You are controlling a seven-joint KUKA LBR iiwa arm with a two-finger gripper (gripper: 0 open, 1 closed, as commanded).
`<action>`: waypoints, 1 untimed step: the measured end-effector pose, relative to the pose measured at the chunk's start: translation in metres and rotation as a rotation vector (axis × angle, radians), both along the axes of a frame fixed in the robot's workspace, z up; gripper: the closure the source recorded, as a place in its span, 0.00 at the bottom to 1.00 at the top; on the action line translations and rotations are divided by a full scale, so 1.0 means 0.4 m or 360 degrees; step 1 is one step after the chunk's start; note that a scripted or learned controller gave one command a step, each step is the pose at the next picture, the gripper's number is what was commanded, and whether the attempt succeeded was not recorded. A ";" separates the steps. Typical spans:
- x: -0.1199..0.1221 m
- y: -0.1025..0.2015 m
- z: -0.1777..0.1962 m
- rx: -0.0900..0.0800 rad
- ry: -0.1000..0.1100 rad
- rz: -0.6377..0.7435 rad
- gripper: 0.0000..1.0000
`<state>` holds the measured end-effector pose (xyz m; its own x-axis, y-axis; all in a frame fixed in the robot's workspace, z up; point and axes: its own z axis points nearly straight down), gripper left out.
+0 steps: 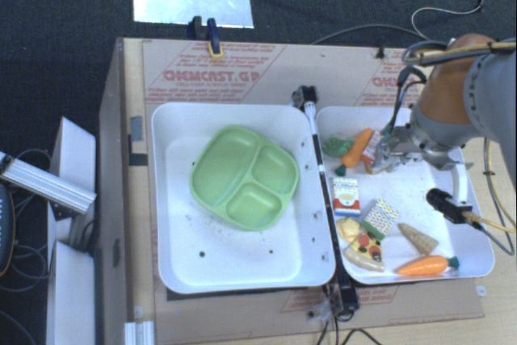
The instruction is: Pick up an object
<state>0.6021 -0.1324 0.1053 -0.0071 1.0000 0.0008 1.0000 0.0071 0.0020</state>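
Observation:
My gripper (387,157) hangs low over the upper part of the right bin (477,246), below the arm's orange band. Just left of it lies a small orange carrot (358,147), tilted, with a green leafy toy (336,147) beside that. Further down the bin lie a fries box (346,195), a checkered cracker (380,216), a yellow piece (349,228), a pizza slice (365,251), an ice-cream cone (418,238) and a second carrot (425,265). I see nothing lifted off the bin floor.
The left bin (174,198) holds a green divided plate (245,176). A black divider strip (321,174) runs between the bins. A black part of the arm (449,205) sticks out over the right bin's right side. Cables trail at the right.

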 end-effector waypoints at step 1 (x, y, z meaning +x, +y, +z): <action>0.001 0.000 0.000 -0.0001 -0.0003 0.0000 0.00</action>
